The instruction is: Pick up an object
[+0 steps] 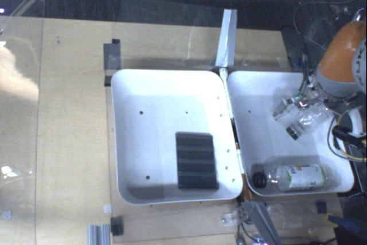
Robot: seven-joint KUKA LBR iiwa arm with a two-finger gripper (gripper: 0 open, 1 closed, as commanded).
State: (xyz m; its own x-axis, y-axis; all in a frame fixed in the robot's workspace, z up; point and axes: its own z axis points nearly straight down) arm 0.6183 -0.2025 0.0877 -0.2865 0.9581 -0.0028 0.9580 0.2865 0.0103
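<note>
bottle (292,176) label print too small to read, no other text

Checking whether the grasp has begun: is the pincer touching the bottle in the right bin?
Apart. The camera view shows the pincer over the middle of the right bin, with bare white floor between it and the bottle lying along the near wall.

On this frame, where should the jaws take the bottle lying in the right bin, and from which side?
Probably at mid-body, coming straight down. The bottle lies on its side along the near wall of the right bin, black cap pointing toward the left bin. The jaws should close across its width, not its length. The near wall sits close, so one jaw has little room there.
</note>
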